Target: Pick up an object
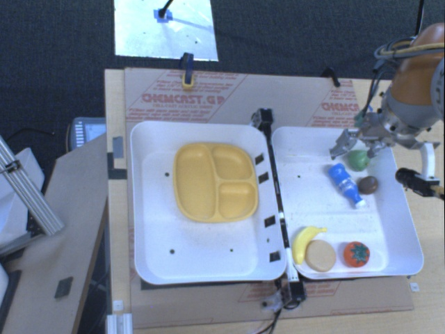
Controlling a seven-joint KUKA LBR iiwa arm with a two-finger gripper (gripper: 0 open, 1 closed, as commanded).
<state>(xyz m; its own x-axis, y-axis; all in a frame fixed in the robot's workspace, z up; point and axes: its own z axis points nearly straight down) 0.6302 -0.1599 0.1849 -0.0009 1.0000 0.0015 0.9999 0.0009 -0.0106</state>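
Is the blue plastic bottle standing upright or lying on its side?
Lying on its side: the blue plastic bottle stretches lengthwise across the right white bin's floor, white cap end toward the camera.

grey arm (417, 110) w/ fat orange band (419, 72), yellow-black cables bundled on top, silvery metal gripper (361, 142), pretty chunky wrist

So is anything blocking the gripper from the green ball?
Nothing visible does. The gripper hangs right over the green ball in the right bin; the blue bottle lies beside the ball, not over it.
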